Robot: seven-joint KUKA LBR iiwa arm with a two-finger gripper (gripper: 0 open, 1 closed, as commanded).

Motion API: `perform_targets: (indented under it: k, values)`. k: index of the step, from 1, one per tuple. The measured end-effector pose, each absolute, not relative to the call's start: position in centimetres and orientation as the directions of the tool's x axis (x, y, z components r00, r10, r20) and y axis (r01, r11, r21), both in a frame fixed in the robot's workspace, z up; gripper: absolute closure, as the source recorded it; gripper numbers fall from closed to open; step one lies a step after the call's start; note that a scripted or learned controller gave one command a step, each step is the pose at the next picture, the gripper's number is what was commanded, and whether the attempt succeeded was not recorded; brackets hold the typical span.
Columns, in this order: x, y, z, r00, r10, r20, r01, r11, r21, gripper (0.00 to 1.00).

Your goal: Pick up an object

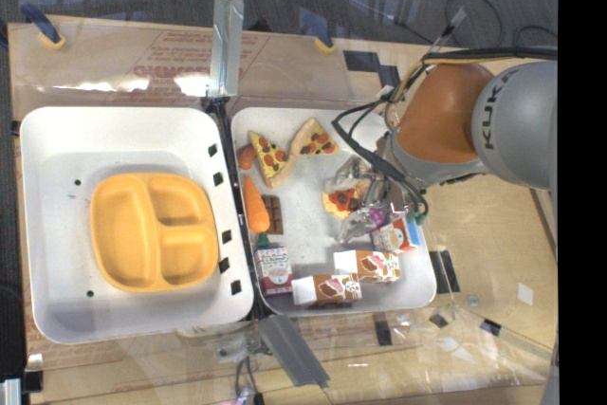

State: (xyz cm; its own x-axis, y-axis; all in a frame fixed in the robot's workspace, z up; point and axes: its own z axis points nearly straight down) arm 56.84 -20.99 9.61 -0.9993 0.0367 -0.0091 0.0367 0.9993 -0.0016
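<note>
Yellow divided tray (152, 230) sits in the left bin (43, 138). Right bin (422, 285): carrot (255, 206), pizza slices (269, 156), cartons along the front. The gripper (365, 204) is down over a pizza-like toy (340, 200); I cannot tell how its jaws stand. Best to centre on it, then lift straight.

Single fixed overhead camera, slanted down over both white bins (38, 204), arm (493, 123) from the right.

Yellow tray (152, 230) in left bin (47, 147)
</note>
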Motion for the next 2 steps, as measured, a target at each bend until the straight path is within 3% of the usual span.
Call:
perform_targets:
  k: [1, 2]
  values:
    - [62.7, -11.0, 9.4, -0.984, -0.178, 0.0, -0.178, 0.984, -0.004, 0.0]
    - [60.2, -11.7, 9.2, -0.999, 0.054, 0.001, 0.054, 0.999, 0.0, 0.0]
